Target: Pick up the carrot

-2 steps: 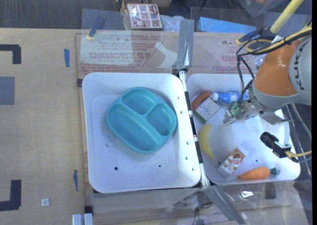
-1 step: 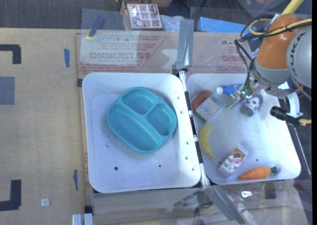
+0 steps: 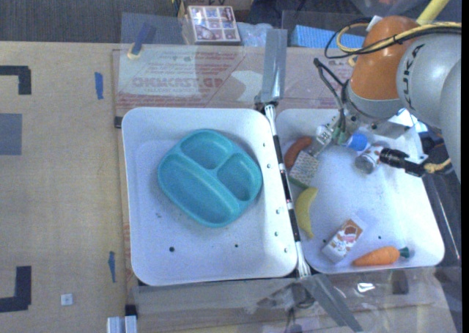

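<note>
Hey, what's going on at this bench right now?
A grey robot arm reaches in from the right over the right bin, its gripper low near the bin's far left corner, by a reddish-brown item. The carrot it should pick up lies untouched near the front edge, beside a small carton and a banana. The left bin holds a blue divided plate.

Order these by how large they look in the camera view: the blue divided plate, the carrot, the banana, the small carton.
1. blue divided plate, clearly largest.
2. banana and carrot: similar length, too close to rank.
3. small carton, shortest, though only slightly.
</note>
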`<action>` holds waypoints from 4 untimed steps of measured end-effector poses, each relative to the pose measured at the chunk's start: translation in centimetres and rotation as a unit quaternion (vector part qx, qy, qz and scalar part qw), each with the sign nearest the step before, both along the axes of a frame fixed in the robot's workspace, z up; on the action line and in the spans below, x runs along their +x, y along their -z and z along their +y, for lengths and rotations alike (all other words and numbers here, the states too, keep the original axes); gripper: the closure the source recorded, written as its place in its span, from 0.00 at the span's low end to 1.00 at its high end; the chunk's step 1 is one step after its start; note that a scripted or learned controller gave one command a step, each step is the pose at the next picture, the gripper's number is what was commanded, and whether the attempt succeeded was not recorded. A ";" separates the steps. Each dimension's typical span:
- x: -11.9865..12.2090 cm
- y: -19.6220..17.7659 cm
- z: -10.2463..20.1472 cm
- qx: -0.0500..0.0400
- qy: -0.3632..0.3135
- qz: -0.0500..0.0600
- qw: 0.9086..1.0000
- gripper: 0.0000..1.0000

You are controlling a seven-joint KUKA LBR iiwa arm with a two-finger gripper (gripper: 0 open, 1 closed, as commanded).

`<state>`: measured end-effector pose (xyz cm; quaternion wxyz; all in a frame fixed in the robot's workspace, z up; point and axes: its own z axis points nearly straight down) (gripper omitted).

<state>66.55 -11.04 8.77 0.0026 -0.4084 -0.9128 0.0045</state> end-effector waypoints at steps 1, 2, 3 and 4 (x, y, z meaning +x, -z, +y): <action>-2.3 -5.8 -0.7 0.002 0.194 -0.006 0.981 1.00; 0.2 -1.2 -2.2 0.002 0.071 -0.007 0.997 1.00; 0.2 0.0 -1.1 0.002 0.164 -0.006 0.986 1.00; 0.3 0.0 0.1 0.001 0.319 -0.008 0.948 1.00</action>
